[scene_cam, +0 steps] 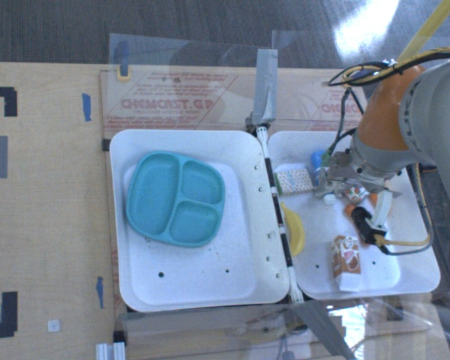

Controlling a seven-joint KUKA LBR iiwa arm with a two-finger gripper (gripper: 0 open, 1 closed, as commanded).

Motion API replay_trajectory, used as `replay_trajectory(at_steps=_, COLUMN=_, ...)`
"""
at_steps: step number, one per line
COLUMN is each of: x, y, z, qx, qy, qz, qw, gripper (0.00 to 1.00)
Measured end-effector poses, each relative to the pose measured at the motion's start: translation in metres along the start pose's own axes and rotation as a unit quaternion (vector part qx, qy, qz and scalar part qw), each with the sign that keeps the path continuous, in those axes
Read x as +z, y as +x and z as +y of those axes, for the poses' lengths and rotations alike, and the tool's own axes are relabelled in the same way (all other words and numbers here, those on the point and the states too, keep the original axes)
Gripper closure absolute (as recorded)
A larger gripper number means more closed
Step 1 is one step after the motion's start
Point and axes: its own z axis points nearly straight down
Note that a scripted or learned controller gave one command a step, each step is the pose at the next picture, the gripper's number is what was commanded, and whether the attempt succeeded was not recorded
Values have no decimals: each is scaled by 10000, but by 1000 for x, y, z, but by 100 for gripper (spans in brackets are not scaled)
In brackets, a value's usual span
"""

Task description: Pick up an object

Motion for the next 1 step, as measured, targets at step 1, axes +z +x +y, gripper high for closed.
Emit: replay_trajectory(at_steps=1, x=-100, y=27, z=18, qx=-218, qy=26, qz=2, qw=9998, gripper=100)
